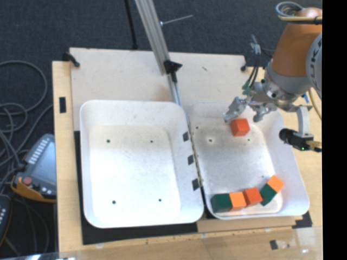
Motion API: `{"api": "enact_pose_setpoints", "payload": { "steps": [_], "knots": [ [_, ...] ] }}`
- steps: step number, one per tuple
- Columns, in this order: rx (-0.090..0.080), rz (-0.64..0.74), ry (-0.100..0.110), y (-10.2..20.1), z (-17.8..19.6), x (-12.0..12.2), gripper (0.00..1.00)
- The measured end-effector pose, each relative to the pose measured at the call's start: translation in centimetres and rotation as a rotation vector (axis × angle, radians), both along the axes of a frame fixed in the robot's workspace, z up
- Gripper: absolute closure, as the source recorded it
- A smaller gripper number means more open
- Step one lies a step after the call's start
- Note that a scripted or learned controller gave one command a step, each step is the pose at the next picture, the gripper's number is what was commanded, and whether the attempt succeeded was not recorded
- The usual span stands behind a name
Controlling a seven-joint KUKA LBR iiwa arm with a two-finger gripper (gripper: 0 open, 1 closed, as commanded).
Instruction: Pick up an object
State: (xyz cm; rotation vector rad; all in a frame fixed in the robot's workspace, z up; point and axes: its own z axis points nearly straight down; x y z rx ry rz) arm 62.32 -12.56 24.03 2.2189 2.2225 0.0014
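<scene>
We see the arm (293,47) reaching in from the right, its orange band above a grey wrist, with the hand (248,110) hanging over the far part of the right bin (287,161). The two fingers are spread: one grey finger (234,110) points down to the left, the other sits to the right near the wrist. An orange cube (239,127) lies just below the hand, between the fingers as we look at it but lower than their tips. We cannot tell whether either finger touches it, and it is not pinched between them. The cube looks to rest on the bin floor near the far wall.

Along the near edge of the same bin we count a row of blocks touching or almost touching one another: a dark green block (220,202) at the left, an orange block (238,200) next to it, a red-orange block (252,196) after that, then another green block (267,194) tilted, with an orange block (276,184) at its upper right corner. This row is well apart from the cube under the hand.

The left bin (97,161) sits beside the right one, their rims touching along the middle. Both stand on the pale worktop (119,69). A slanted metal post (153,28) rises from behind the bins toward the top of the view. On the dark floor to the left lie cables (21,99) and a pendant (37,167) with an orange edge.
</scene>
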Motion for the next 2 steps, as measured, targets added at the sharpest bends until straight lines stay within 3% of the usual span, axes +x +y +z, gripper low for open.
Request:
{"api": "enact_pose_setpoints", "payload": {
  "steps": [1, 2],
  "knots": [
    [-0.005, -0.006, -0.001, -7.6, -1.1, 2.2, 0.0],
    [-0.001, 0.001, 0.004, -5.4, -14.7, 5.6, 0.0]
  ]
}}
